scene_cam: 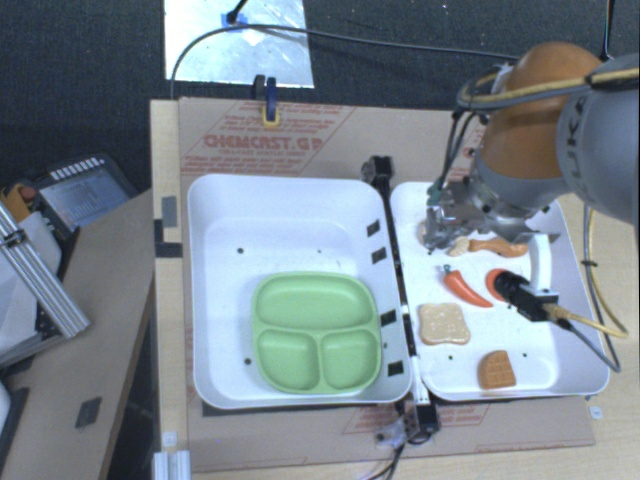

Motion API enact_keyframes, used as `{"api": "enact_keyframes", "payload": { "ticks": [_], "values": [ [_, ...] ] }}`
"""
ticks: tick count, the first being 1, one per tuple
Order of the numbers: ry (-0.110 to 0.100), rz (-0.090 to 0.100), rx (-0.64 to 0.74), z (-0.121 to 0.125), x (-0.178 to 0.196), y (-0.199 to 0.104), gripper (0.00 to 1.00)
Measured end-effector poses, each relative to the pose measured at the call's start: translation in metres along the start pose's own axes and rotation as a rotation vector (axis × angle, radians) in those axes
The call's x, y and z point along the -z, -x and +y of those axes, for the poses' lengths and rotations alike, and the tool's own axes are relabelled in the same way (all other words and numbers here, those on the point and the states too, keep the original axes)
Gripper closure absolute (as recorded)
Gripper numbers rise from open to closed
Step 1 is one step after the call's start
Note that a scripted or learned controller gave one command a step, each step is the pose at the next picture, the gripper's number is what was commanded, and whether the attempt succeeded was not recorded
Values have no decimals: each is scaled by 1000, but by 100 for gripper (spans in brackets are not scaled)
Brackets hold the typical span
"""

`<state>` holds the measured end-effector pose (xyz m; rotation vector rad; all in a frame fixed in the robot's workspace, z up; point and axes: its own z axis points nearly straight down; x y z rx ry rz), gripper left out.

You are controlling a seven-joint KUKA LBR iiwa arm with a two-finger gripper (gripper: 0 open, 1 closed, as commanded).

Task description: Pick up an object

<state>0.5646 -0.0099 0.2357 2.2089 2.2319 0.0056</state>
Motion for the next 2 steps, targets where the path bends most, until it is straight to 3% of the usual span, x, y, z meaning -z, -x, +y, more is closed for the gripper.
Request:
{"api": "enact_keyframes", "payload": {
  "ticks": [1,2],
  "values": [
    [0,0,-1,19,3,-52,100],
    [1,1,-2,54,4,-92,100]
  ]
}}
